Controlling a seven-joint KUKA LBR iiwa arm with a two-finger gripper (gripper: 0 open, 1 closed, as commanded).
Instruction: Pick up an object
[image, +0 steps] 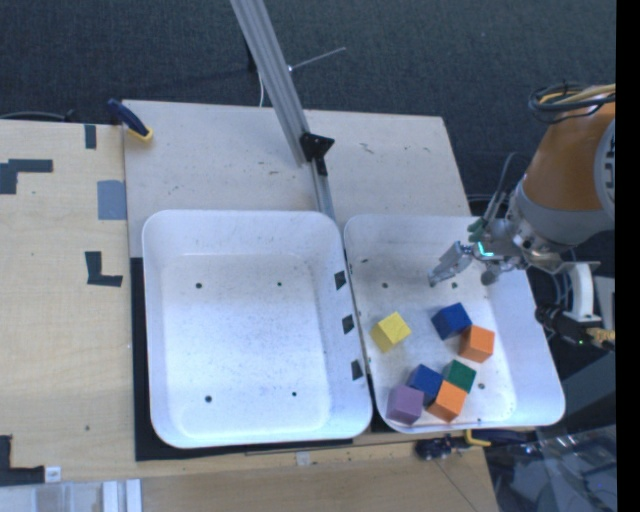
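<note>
Several small cubes lie in the right bin: a yellow one, a blue one and an orange one. Nearer the front corner a second blue cube, a green one, another orange one and a purple one sit bunched together. My gripper hangs over the bin's far right part, just above the first blue cube and apart from it. Its fingers are spread open with nothing between them.
The left bin adjoins the right one. A grey metal bar slants down from the top to the bins' shared corner. A blue and yellow tool lies on the bench at the far left.
</note>
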